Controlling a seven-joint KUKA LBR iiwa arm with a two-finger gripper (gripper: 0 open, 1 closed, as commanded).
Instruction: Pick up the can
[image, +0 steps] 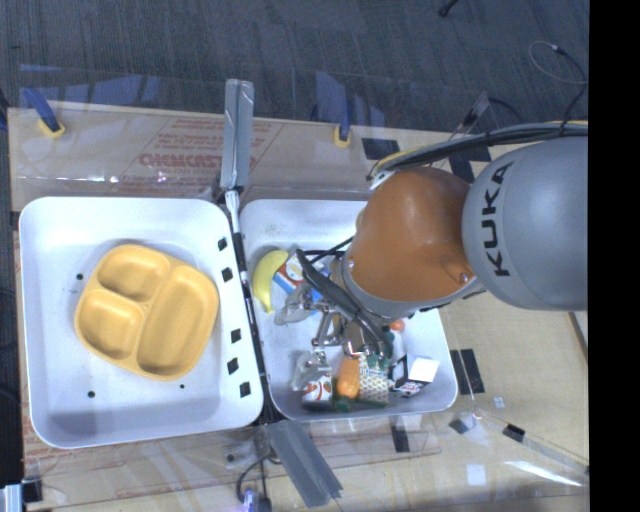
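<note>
A small can (312, 385) with a silvery end and a red and white label lies on its side near the front wall of the right bin (300, 215). My gripper (328, 335) hangs low over the middle of that bin, just behind the can, under the orange wrist band (410, 240). The arm's bulk covers most of the bin's right half. I see nothing clearly held.
Beside the can lie an orange piece (347, 380), a green patterned item (373, 385) and a white box (421, 371). A yellow fruit (266, 277) and a colourful packet (292, 272) sit at the bin's left. The left bin (60, 400) holds a yellow divided plate (146, 309).
</note>
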